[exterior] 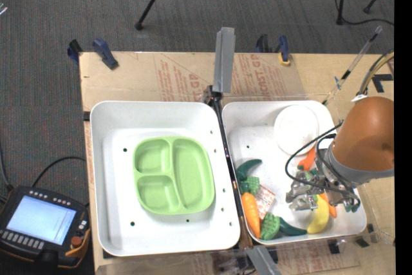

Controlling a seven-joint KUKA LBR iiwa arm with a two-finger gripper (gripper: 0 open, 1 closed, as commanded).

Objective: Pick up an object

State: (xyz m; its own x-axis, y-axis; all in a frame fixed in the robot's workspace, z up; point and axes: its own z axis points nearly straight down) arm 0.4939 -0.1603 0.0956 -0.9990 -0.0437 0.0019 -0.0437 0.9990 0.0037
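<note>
The right bin [257, 114] holds several toy foods. A yellow banana [318, 218] lies near its front right corner. An orange carrot [250, 213] lies at the front left, beside a green leafy piece [271, 227] and a small printed packet [264, 200]. A dark green pepper [248, 169] sits further back on the left. A white round plate [297, 127] lies at the back. My gripper [304, 193] hangs low over the bin, just left of the banana, with an orange piece [308, 158] behind it. The orange wrist band [367, 132] covers the bin's right side.
The left bin [106, 138] holds a green divided tray [174, 175]. A grey post [224, 67] stands at the back between the bins. A teach pendant [42, 222] lies on the floor at the lower left. Blue clamps [103, 51] grip the bench's back edge.
</note>
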